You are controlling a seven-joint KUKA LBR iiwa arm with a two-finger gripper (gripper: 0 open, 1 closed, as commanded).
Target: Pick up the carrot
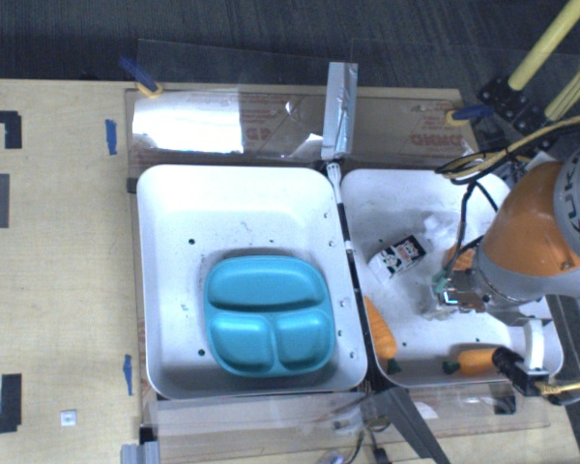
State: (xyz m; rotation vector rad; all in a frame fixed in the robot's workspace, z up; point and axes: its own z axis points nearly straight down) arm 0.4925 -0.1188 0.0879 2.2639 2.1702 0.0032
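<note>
Fingers stayed unreadable to me: the gripper (451,296) sat low in the right shallow white bin (418,193), tucked under the grey arm with its orange band (527,235), so I could not tell their spread or any contact. From my seat I saw two orange carrots: one orange carrot (379,328) leaned against the bin's left wall, another carrot (476,360) lay by the near wall, partly hidden. A small black-and-white packet (399,254) lay near the gripper. The left white bin (174,201) held a blue divided plastic tray (269,312). Both bins rested on a pale wooden bench (58,259).
</note>
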